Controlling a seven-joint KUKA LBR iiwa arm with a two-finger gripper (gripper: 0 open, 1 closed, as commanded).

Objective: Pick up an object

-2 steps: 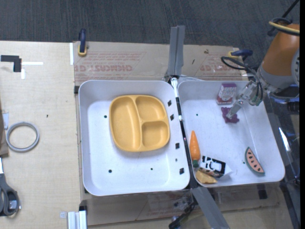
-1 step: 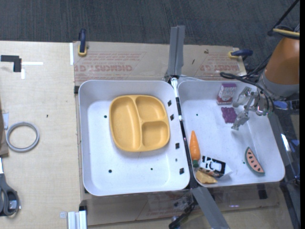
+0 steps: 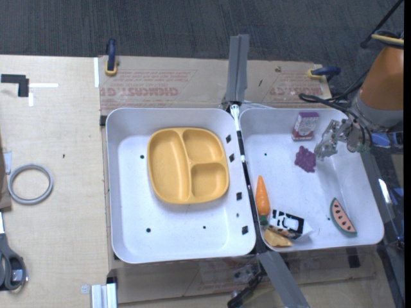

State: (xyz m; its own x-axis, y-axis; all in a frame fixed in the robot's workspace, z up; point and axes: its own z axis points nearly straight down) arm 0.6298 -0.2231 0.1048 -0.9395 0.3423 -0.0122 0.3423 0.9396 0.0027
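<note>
The right bin (image 3: 359,236) holds a purple grape bunch (image 3: 306,158), a small pink and white carton (image 3: 305,125) at the back, an orange carrot (image 3: 262,195) by the left wall, a watermelon slice (image 3: 343,216) at the front right, and a black and white packet (image 3: 286,223) over a yellow chip (image 3: 276,238). My gripper (image 3: 329,145) hangs over the bin's back right part, just right of the grapes, with nothing seen between its fingers.
A yellow divided plate (image 3: 188,165) lies in the left bin (image 3: 128,236). On the bench to the left are a grey tape ring (image 3: 29,183) and scissors (image 3: 11,268). A grey divider bar (image 3: 237,69) runs between the bins.
</note>
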